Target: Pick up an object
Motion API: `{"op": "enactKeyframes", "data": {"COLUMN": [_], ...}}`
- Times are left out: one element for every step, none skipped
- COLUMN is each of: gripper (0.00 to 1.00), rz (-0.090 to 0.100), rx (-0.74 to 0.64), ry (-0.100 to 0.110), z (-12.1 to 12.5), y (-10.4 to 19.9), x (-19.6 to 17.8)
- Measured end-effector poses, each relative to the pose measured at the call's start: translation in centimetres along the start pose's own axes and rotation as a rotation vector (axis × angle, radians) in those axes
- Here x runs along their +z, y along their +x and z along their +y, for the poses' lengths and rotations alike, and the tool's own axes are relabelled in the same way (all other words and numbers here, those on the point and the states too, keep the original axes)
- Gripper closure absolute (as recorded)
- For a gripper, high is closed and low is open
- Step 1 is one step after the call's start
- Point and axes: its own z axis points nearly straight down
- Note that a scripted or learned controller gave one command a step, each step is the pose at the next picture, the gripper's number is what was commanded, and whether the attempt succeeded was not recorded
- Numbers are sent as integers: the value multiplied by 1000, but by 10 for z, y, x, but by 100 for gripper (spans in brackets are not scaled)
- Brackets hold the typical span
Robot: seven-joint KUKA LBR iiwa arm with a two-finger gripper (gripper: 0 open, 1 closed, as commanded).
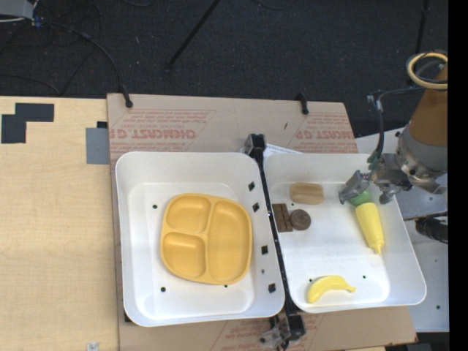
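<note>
My gripper (371, 188) hangs over the right side of the right bin (409, 292), its jaws open. Just below it lies a long yellow object with a greenish top (371, 227), its upper end reaching up between the two fingers (355, 189); I cannot tell if they touch it. In the same bin lie a tan bread-like piece (306, 193), a round brown cookie (300, 219), a dark brown bar (281, 217) and a yellow banana (328, 287).
The left bin (139, 269) holds a yellow divided plate (208, 238). A black divider with clips (265, 218) runs between the bins. Cardboard lies under both bins, and a wooden bench top (51, 225) extends to the left.
</note>
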Motion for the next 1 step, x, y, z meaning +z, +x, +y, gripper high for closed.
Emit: {"op": "enactKeyframes", "data": {"gripper": [0], "rz": [-2], "rx": [-3], "ry": [-11], "z": [2], "y": [0], "x": [-7]}}
